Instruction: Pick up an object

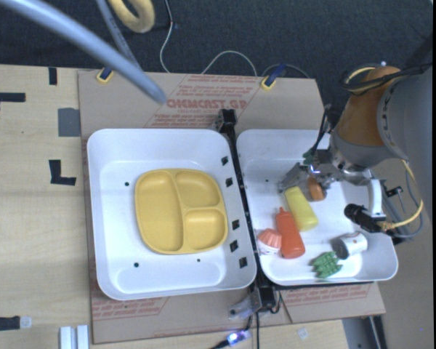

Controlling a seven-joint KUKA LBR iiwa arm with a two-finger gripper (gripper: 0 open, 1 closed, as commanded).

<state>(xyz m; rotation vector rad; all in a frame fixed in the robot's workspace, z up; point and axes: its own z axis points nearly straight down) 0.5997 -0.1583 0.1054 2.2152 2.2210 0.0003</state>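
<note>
1. Nearest the lower edge, in the right bin (378, 267), a green toy (325, 265) lies by the front wall; just beside it, to the right, a small white and dark cylinder (351, 245); both lie apart from the tool.
2. A little further in, an orange-red bottle (289, 235) lies lengthwise, its lower end close to a white and orange cap-like piece (267, 240) near the divider.
3. Touching the bottle's upper right side, a yellow bottle (301, 208) lies tilted, its upper end right under the tool.
4. The tool (314, 181) is low over the right bin, at the yellow bottle's top end, with a small orange object (317, 190) at its tip; whether the fingers are spread or pinching anything, I cannot tell.
5. In the left bin (102, 195), a yellow divided plate (180, 210) sits in the middle.
6. Behind, the grey arm (414, 115) with its orange band (360, 118) comes in from the right; both bins rest on cardboard (196, 100) on the bench (22, 224).
</note>
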